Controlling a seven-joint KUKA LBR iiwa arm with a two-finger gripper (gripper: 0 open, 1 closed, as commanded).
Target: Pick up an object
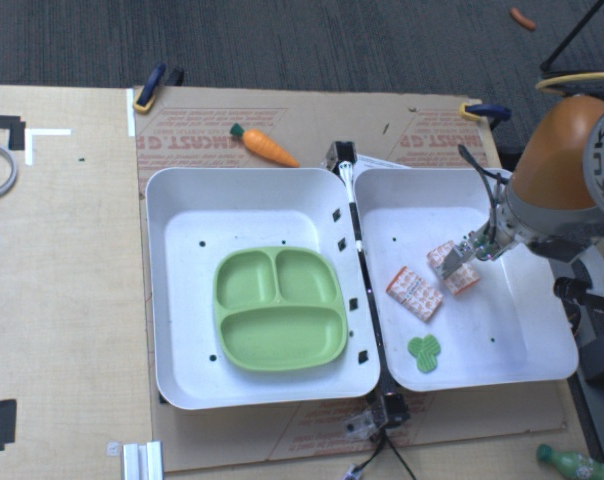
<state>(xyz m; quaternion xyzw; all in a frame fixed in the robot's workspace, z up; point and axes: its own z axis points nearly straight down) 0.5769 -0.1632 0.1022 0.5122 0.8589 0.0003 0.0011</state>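
The gripper (460, 261) is down inside the right bin (542, 353), its dark fingers reaching in from the right toward a small red-and-white patterned block (452, 266). The fingertips sit at or on that block, but the view is too coarse here to tell whether the jaws are spread or closed around it, or whether it is truly between them. Just beside it, toward the left and a little nearer the front, lies a second patterned block (415, 293), flat and turned at a slant; the two look close, perhaps touching at a corner. Near the front of the same bin is a small green leafy piece (423, 352), apart from both blocks.

Above the gripper the grey wrist climbs to the orange band (567, 153) at the right edge.

The left bin (177, 358) holds a green divided plate (279, 308), lying flat near its middle with three compartments. Behind the bins, on the cardboard sheet (312, 123), a toy carrot (265, 146) lies on its side. A blue clamp (150, 86) grips the sheet's far left corner and another blue clamp (487, 113) its far right.
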